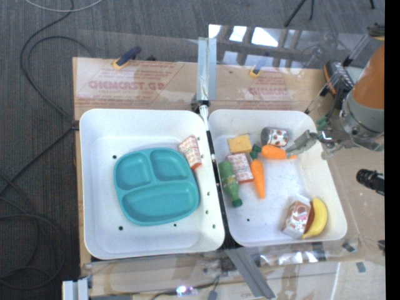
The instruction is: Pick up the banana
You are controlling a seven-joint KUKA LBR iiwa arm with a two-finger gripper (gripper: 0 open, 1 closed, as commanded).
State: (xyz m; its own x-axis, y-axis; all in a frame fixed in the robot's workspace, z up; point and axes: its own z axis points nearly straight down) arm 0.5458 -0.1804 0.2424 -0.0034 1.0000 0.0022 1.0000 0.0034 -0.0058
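The yellow banana (318, 217) lies in the front right corner of the right bin (275, 237), pressed against the bin's wall. A bread-like packet (297, 219) touches its left side. My gripper (311, 141) hangs over the right bin's back right part, near its right rim and well behind the banana. It is close to an orange carrot (275, 152) and a small can (275, 136). Nothing can be seen held in it.
The right bin also holds a second carrot (258, 178), a yellow block (239, 144), a pink packet (240, 167) and a green bottle (229, 184). In the left bin (100, 230) sit a teal divided plate (156, 185) and a snack packet (190, 152).
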